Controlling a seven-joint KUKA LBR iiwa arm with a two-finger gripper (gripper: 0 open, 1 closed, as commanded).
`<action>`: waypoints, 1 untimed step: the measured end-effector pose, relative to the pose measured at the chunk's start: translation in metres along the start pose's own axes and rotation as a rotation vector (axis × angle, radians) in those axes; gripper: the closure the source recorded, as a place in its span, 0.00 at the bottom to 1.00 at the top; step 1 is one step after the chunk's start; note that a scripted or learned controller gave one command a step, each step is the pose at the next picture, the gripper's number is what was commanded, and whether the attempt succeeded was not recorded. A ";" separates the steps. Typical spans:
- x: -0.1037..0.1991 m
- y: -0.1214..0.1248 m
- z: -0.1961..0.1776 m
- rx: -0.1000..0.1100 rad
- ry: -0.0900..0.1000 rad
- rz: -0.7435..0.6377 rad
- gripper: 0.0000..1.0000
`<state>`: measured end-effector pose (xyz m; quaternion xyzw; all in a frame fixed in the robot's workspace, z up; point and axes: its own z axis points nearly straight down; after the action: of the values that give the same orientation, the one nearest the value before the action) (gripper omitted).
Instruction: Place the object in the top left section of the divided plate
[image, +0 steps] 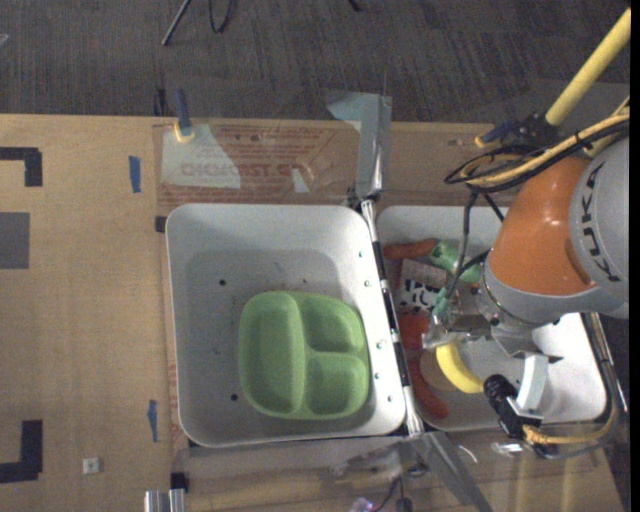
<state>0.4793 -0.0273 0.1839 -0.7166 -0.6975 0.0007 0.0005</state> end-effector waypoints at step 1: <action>0.073 0.021 -0.049 0.000 0.000 0.040 1.00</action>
<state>0.5021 0.0456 0.2324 -0.7304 -0.6831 0.0005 0.0004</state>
